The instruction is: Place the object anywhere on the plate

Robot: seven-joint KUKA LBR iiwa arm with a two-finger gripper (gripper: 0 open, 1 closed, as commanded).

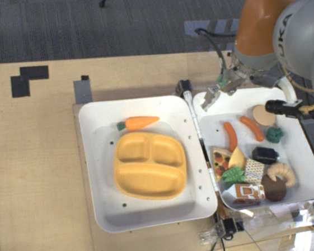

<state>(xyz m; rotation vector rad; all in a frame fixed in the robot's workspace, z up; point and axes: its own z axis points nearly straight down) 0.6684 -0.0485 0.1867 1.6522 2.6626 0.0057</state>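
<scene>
1. While the yellow plate (149, 166) sits in the left bin (105, 212) with all its compartments bare, we judge the task not yet done.
2. We log a toy carrot (138, 122) lying just beyond the plate's far edge, on the bin floor; whether it touches the rim we cannot tell.
3. We note the right bin (313, 160) holding the remaining stock: two sausages (231, 135), a round cracker (263, 115), a green piece (274, 134), a black piece (264, 154), and a crowded heap of toy food (247, 176) at its near end.
4. We record the gripper (213, 96) hovering over the right bin's far left corner, near the divider; it carries nothing we can see, but whether it is open or closed we cannot tell.
5. Remaining, in our judgement: pick one object, carry it over, set it on the plate.
</scene>
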